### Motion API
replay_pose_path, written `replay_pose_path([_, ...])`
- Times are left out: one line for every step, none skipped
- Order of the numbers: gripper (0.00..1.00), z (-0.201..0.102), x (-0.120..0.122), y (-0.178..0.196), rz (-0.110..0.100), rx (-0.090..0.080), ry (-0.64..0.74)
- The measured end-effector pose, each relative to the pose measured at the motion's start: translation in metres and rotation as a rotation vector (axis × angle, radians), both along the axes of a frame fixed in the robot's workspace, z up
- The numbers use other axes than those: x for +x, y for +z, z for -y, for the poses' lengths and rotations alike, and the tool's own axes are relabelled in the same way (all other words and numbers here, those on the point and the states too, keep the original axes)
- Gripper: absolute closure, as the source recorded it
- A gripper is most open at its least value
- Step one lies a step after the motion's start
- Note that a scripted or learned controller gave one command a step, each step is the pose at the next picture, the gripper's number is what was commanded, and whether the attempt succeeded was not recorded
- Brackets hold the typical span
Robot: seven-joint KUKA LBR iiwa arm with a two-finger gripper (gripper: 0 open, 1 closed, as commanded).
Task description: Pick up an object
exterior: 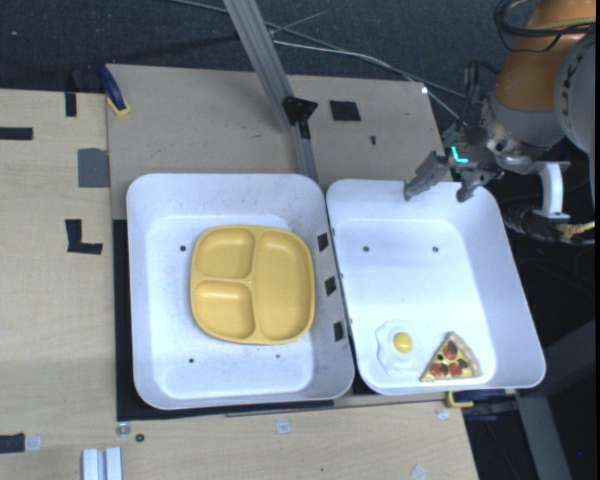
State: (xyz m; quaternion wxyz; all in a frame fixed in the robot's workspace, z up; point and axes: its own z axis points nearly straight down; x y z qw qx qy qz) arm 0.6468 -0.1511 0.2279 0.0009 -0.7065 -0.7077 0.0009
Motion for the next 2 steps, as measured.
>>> replay_pose_path([0.0,0.0,0.0,0.001,0.001,0.0,0.0])
replay_pose_path([0.0,-0.004,-0.005,-0.063,-0.005,0.0,0.0])
